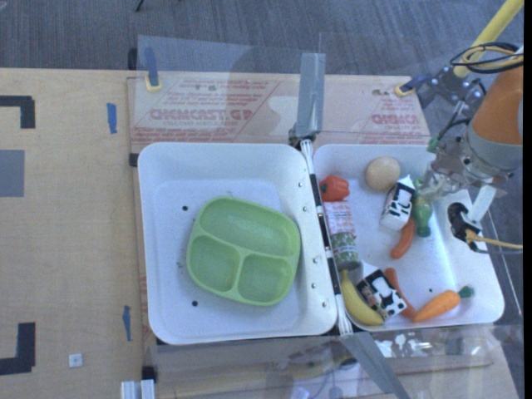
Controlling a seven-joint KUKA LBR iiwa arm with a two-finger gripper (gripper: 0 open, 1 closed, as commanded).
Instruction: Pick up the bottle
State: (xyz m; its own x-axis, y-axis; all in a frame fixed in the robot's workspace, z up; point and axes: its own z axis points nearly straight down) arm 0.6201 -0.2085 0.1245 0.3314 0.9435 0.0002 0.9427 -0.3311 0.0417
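The bottle (340,236) is clear with a printed label. It lies on its side along the left wall of the right bin (474,260), below a red toy vegetable (334,187). My gripper (431,186) hangs over the bin's right half, well to the right of the bottle. It is close beside a black-and-white carton (398,202) and just above the green top (424,219) of a small carrot (403,239). I see nothing held in it.
The right bin also holds a beige ball (381,173), a banana (358,301), a cow-patterned carton (384,293) and a second carrot (437,304). A green divided plate (243,251) lies in the left bin (166,223). Cables hang by the wrist.
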